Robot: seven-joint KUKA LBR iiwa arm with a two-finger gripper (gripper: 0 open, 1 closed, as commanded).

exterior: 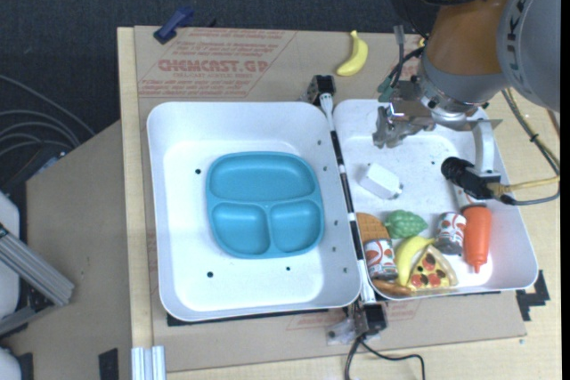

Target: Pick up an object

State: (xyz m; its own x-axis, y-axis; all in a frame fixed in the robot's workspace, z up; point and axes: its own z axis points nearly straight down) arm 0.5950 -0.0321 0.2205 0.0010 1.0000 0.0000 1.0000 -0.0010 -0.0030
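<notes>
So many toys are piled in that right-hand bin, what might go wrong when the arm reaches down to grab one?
Three risks stand out. The gripper hangs over bare floor of the right bin, so it may close on nothing. The white block nearest to it lies flat and pale against the bin, so it may slip away. The banana, pizza slice, can and carrot crowd one corner, so a grab there could catch two or shove neighbours.
</notes>
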